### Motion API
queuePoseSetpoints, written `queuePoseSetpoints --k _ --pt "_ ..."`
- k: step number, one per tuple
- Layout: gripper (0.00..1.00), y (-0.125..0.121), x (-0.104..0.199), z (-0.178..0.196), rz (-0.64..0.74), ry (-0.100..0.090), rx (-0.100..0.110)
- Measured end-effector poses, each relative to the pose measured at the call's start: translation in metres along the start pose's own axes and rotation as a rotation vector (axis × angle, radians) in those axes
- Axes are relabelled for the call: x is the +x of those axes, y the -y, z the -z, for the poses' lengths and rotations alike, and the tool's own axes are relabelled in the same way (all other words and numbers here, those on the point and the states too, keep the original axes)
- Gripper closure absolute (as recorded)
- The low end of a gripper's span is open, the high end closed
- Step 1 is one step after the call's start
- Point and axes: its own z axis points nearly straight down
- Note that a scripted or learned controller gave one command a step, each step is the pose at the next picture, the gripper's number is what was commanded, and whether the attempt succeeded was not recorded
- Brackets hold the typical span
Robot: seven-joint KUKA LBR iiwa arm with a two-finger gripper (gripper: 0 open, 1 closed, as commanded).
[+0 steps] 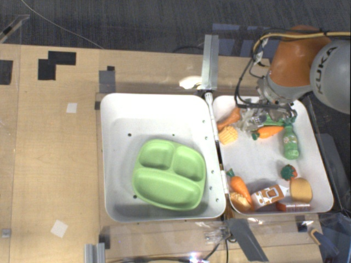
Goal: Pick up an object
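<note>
End effector [267, 116] low at the far end of the right white plastic bin [323, 196], over the orange plastic carrot with green top [270, 131]; grip state unreadable. Likely targeting that carrot. Crowding it: green bottle [290, 142], yellow corn piece [229, 136]. Left bin [109, 201] holds green divided plate [169, 173].

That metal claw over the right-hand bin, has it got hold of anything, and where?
It cannot be told. The gripper sits low over the right bin, just above an orange carrot, but nothing shows clearly between its fingers.
</note>
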Motion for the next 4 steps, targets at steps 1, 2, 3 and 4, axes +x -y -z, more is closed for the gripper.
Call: queuePoseSetpoints --k 1,2,3,4 --pt "1.00 0.070 0.032 0.136 0.041 0.014 0.008" --pt "1.00 0.041 0.011 0.182 -0.174 0.008 -0.001" --pt "1.00 0.041 0.008 0.196 -0.171 0.019 0.002" --pt "1.00 0.040 0.005 0.210 -0.168 0.031 0.005"
